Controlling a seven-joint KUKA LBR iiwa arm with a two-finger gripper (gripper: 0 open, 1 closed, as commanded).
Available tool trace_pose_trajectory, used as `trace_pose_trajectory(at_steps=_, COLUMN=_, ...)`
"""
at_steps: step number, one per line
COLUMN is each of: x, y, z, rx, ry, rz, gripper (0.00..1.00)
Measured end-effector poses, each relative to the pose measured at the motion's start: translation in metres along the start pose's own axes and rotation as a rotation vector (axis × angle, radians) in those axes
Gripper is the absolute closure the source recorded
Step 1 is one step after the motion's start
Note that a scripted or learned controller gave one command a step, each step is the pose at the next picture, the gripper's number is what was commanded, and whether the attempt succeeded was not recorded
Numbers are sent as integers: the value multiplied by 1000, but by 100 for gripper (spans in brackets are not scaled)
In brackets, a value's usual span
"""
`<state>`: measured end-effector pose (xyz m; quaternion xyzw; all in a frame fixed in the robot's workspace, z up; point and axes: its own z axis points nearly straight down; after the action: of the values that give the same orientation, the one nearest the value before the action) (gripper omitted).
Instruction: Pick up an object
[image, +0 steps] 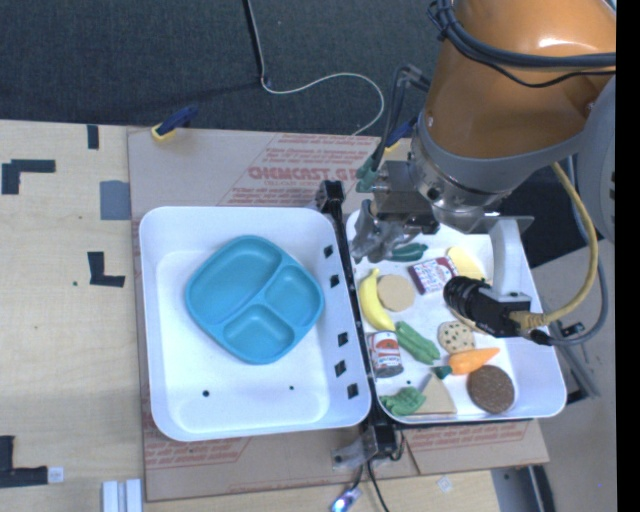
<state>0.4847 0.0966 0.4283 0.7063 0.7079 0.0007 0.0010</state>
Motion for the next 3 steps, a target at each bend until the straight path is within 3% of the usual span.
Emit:
trace_pose_trajectory(at_steps=1, x=33, y=-1, z=56, rx=11, ry=-2, rz=-2, gripper=100)
trace_pose_trajectory(at_steps=3, x=33, y=1, z=37, rx=15, ry=-7, rz=-4, gripper=100)
